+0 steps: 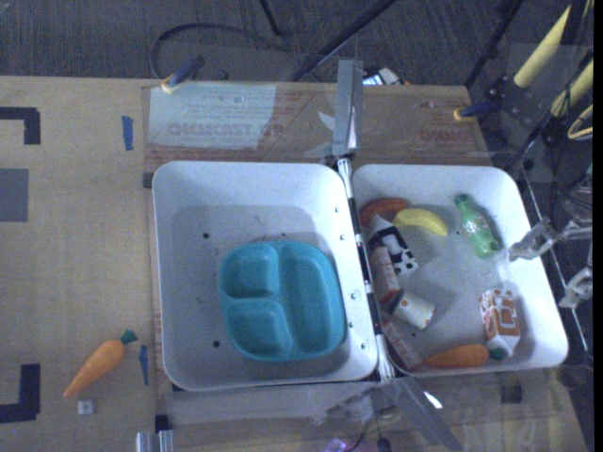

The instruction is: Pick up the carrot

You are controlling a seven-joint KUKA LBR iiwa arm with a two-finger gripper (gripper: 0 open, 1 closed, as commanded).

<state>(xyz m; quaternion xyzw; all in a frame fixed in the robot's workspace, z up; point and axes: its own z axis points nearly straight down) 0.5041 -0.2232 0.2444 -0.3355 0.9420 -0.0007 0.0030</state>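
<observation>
Task barely started, no grasp yet. Gripper point(533, 241) sits at the right rim of the right bin point(545, 281), nothing between its fingers; too small and pale to tell whether they are spread or closed.

Carrot point(458, 356) lies flat along the near edge of the right bin, touching nothing of the gripper, well apart from it. A second carrot point(96, 365) lies outside on the bench point(66, 252), left of the left bin point(188, 196). Reach, descend, close and lift are all left to do.

Left bin: one blue divided tray point(281, 299). Right bin: banana point(422, 221), green bottle point(476, 224), a brown item at the top left, possibly a sausage point(381, 208), a black-and-white carton point(396, 250), a small white cup point(415, 311), an orange-and-white packet point(500, 318)
</observation>
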